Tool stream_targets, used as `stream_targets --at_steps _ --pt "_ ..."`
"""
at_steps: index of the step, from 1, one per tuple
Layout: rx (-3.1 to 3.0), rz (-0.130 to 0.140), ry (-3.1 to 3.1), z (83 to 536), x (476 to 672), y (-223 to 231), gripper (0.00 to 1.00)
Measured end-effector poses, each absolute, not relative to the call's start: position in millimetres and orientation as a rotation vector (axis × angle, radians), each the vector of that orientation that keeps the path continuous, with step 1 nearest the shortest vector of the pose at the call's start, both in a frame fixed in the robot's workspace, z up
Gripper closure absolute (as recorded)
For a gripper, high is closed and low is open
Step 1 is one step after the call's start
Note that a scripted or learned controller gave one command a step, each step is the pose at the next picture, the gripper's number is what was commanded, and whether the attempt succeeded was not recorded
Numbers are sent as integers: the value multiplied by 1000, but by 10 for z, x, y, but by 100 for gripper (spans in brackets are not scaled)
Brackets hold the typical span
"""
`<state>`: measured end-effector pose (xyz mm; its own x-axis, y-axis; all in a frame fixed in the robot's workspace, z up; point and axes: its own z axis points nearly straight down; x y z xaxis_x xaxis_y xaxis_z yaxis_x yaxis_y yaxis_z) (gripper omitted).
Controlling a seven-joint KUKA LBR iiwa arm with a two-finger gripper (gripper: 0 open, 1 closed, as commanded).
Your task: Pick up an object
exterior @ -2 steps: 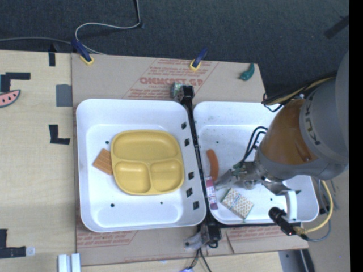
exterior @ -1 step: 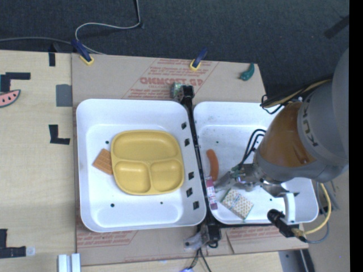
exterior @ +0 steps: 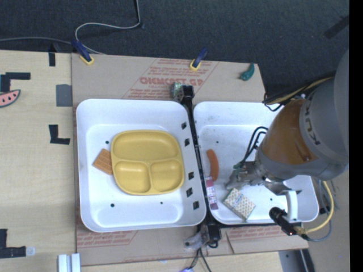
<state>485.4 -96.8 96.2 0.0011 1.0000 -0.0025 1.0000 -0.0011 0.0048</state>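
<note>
Glossy white plastic bins [exterior: 136, 109] — matt yellow plastic tray [exterior: 148, 161] — cardboard [exterior: 164, 78] beneath.

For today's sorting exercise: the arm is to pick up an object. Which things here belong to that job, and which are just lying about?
Job:
- end effector in the right white bin
- orange sausage-shaped toy
- patterned white packet

Lying about:
- yellow compartment tray in the left white bin
- tan cracker-like square
- yellow clamps

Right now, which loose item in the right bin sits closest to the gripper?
The patterned packet, lying just below the gripper. The orange sausage-shaped piece lies farther off toward the divider, and the small pink wrapper sits against the divider.
</note>
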Motion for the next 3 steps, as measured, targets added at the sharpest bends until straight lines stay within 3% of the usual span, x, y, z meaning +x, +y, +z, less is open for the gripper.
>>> stream_targets --at_steps 1,2,3 --pt "2219 2 2217 959 4851 -968 0" --pt "2221 -1 2217 859 4839 -958 0" --pt "2220 0 2216 958 4848 -959 100"
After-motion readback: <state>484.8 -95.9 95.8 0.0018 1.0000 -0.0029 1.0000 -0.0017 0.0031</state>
